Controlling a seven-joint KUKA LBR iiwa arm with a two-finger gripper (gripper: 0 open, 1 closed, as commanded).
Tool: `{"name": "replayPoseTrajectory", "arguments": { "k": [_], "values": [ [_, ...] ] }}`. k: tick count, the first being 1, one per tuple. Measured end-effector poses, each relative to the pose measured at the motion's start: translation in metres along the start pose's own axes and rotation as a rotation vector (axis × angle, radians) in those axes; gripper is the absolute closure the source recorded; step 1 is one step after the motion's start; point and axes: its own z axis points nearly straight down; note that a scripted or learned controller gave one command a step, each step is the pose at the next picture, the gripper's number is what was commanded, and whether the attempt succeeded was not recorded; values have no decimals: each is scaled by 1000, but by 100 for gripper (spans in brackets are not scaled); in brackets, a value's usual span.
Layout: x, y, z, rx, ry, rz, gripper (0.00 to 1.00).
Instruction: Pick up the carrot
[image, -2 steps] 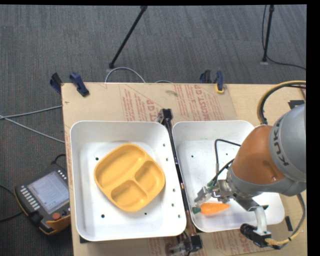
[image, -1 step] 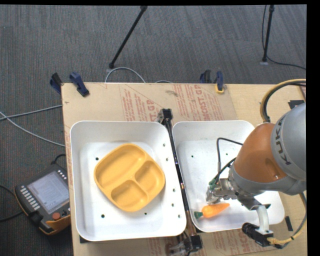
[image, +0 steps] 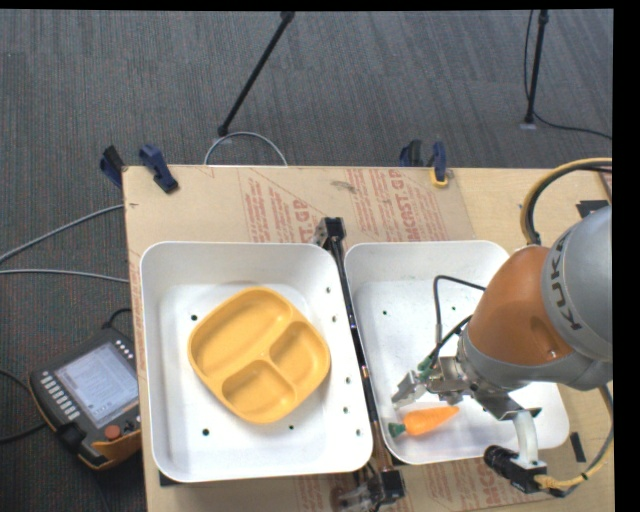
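Note:
An orange carrot with a green stem end lies near the front edge of the right bin, pointing left. My gripper hangs just above and behind it, its metal fingers close to the carrot's upper side. The view does not show the carrot between the fingers. The arm's orange wrist band looms over the right half of that bin.
A yellow three-compartment plate lies in the left bin. A black cable loops over the right bin's floor near the wrist. Clamps sit at the bench's back edge, and a teach pendant rests at the left.

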Motion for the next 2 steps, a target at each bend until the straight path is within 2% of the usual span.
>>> {"name": "replayPoseTrajectory", "arguments": {
  "k": [2],
  "values": [
    [-7, 1, 9, -3, -1, -2, 0]
  ]
}}
